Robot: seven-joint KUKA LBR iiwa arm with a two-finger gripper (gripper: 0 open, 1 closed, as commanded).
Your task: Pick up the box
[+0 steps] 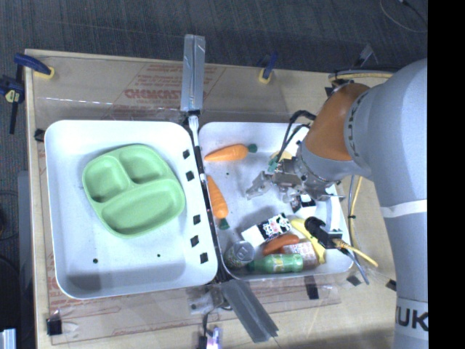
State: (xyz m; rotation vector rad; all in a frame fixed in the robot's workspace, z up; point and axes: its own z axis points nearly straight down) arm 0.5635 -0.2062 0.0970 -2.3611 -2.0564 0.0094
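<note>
The box (pixel 269 228) is small and white with a black-and-white print. It lies in the right bin (pixel 240 133) near the front, among other items. My gripper (pixel 263 182) hangs over the middle of that bin, a little behind the box and apart from it. Its fingers stand open with nothing between them. The grey arm with its orange band (pixel 330 129) reaches in from the right.
Around the box lie a can (pixel 239 253), a green bottle (pixel 280 264), a red item (pixel 280 243) and a banana (pixel 320 237). Two carrots (pixel 227 153) (pixel 216 198) lie at the bin's left. The left bin (pixel 65 267) holds a green divided plate (pixel 133 189).
</note>
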